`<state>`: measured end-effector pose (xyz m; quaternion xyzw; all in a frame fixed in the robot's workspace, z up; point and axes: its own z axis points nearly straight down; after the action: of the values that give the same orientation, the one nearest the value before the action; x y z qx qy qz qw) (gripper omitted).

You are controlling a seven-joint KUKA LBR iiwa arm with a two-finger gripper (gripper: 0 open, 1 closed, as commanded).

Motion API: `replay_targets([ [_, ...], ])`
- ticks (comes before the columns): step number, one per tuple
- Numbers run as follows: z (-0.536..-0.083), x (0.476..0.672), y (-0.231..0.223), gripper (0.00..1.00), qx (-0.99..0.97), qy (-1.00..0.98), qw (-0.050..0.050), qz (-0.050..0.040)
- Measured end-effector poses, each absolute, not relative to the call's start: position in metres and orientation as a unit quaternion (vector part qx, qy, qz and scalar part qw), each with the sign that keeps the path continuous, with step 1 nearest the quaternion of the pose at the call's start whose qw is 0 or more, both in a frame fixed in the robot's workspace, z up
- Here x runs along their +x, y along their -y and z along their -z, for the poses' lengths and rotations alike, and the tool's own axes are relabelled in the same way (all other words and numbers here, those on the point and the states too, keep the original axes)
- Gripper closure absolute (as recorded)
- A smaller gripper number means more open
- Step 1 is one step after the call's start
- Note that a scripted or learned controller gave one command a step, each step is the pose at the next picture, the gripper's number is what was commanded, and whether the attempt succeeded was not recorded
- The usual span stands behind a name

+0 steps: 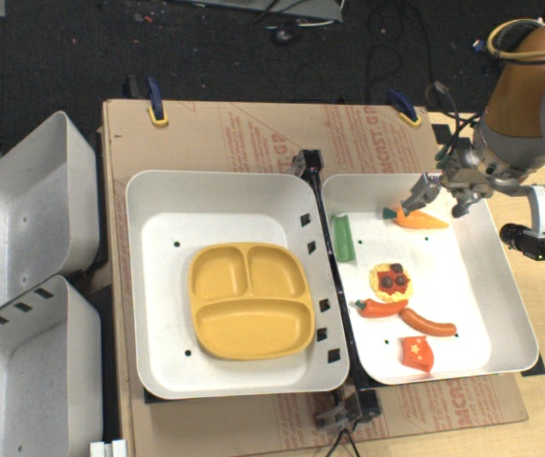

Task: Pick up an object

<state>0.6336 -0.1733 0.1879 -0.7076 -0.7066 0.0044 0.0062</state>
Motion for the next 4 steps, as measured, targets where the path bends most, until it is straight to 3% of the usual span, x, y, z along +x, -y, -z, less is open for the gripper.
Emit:
replay_targets([
  [1, -0.197, 0.637, 0.173, 0.00, -0.707, 0.708, 0.000, -0.0002],
  [3, -0.103, 0.624, 0.166, 0.00, -0.707, 0.707, 0.002, -0.0009],
  [4, -0.092, 0.624, 0.166, 0.00, -0.707, 0.707, 0.001, -0.0006],
])
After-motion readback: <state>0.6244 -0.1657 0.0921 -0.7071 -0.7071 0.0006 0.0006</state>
